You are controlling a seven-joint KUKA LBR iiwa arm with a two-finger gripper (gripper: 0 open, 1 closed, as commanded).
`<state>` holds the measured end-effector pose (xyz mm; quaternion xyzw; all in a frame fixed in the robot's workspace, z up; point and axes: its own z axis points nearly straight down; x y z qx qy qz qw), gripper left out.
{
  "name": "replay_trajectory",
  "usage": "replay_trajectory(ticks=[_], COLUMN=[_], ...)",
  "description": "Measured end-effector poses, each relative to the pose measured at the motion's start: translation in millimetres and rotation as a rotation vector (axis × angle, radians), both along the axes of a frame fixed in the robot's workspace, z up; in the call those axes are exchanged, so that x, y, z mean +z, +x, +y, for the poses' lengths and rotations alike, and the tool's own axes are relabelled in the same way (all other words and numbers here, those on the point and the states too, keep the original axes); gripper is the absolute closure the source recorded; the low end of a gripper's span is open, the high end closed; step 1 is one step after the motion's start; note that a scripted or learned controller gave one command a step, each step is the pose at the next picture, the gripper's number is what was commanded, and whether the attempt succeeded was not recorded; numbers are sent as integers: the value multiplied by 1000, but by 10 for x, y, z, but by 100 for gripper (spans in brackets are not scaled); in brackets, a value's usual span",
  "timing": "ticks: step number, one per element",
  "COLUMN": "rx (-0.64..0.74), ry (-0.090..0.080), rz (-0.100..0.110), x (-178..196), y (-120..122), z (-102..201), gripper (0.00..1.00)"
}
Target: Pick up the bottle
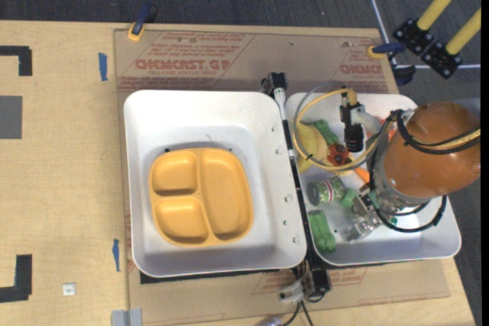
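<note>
The bottle, small and clear with a green label and cap, lies on its side in the middle of the right bin. My gripper hangs low in that bin, just right of and slightly nearer than the bottle, under the orange wrist band. The wrist and its cables hide much of the gripper. Whether it touches the bottle I cannot tell.
A green object lies at the right bin's front left. A banana and a small red and green item lie further back under a yellow cable loop. The left bin holds a yellow divided plate.
</note>
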<state>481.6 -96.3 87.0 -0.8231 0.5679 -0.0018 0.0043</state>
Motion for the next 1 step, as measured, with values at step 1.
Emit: replay_trajectory(ticks=[1], rx=[-1], ry=[-4], rz=[2], x=[-5], y=[-4], z=[-22], gripper=[0])
